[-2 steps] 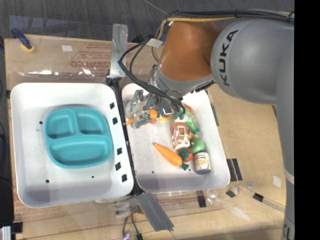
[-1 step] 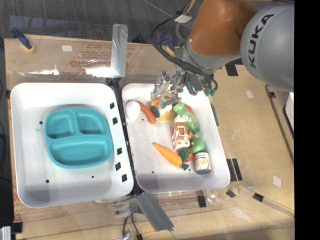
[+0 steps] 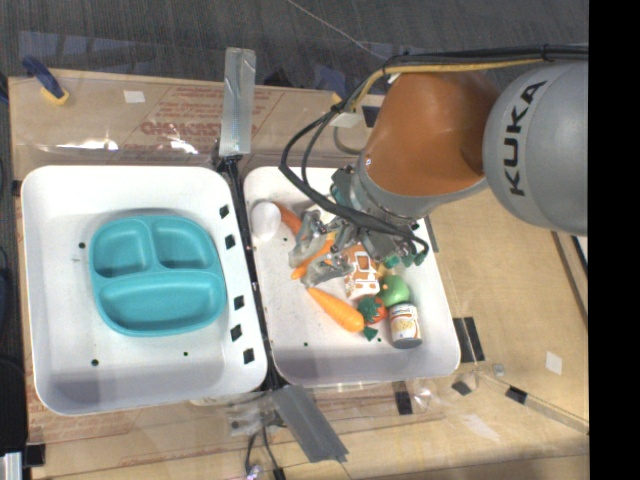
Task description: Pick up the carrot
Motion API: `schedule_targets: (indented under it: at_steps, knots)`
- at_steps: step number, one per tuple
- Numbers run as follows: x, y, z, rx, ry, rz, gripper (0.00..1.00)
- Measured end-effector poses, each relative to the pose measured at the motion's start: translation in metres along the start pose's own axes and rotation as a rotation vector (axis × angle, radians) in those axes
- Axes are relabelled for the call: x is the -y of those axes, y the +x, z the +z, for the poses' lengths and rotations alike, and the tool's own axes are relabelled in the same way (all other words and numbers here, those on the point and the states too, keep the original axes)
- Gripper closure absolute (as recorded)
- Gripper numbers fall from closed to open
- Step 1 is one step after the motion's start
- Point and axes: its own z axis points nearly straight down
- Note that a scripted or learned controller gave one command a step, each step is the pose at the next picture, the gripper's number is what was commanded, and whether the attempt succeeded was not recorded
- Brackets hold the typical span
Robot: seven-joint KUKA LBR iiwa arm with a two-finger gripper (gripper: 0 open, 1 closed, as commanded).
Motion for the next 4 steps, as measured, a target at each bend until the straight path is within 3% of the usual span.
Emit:
schedule_targets:
  at_steps: [1,2,3,4]
  knots:
    - [-0.016,-0.024,-0.028,0.002,0.001,-0.164,1.00]
    - [-0.065,-0.016,-0.011,0.000,-0.001,-0.188,1.00]
    - [-0.050,-0.050,-0.002,0.002,0.001,-0.645,1.00]
    - [-0.056,0.023,-0.029,0.000,0.000,-0.876,1.00]
